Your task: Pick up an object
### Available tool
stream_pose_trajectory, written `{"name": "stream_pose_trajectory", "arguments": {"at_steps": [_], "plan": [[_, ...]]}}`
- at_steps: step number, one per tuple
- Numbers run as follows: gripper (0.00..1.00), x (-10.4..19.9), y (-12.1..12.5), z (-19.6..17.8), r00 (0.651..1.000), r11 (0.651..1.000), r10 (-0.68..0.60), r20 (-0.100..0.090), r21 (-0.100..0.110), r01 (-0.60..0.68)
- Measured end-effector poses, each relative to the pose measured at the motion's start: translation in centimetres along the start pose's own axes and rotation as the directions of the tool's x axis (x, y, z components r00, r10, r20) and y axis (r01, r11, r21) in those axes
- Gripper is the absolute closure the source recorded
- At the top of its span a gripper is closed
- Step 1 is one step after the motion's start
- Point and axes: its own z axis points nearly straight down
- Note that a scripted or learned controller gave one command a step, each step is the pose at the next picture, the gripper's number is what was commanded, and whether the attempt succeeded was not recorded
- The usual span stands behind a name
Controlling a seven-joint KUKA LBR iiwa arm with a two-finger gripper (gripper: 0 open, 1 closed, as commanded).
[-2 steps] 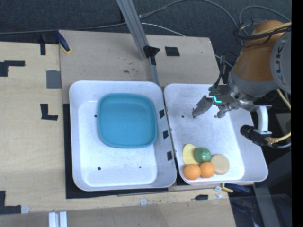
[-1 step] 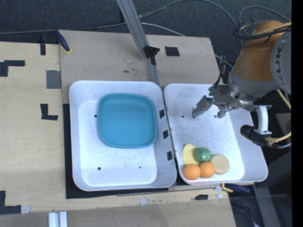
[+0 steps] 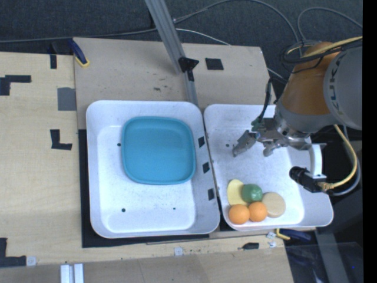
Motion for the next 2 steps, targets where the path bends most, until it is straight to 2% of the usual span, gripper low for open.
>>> {"name": "stream_pose_trajectory", "arguments": {"at_steps": [2], "plan": [[0.0, -0.9, 0.1, 9.8, 1.0, 1.0, 0.0, 0.001, -0.004, 0.0]]}}
